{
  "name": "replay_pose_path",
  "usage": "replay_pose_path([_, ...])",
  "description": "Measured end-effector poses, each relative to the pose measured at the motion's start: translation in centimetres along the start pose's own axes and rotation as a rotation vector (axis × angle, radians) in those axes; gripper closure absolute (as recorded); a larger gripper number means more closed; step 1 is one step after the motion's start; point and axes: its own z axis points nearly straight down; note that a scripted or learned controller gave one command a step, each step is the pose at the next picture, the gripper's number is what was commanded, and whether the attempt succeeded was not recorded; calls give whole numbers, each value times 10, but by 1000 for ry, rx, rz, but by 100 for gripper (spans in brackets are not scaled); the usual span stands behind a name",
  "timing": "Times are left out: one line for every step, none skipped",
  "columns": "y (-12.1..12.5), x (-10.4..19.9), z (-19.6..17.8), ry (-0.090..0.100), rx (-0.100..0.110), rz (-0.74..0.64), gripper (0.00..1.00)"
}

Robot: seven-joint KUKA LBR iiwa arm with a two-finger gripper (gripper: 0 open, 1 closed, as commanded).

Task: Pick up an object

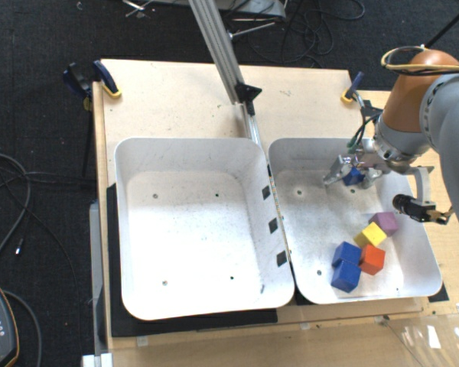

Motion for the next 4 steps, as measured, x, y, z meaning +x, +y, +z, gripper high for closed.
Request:
replay_pose_path([-1, -1, -10, -1, -5, 0, 100])
replay_pose_path([-3, 1, -9, 5, 6, 0, 0])
replay_pose_path([-57, 14, 3, 3, -12, 1, 0])
replay_pose_path([-5, -8, 2, 4, -4, -1, 0])
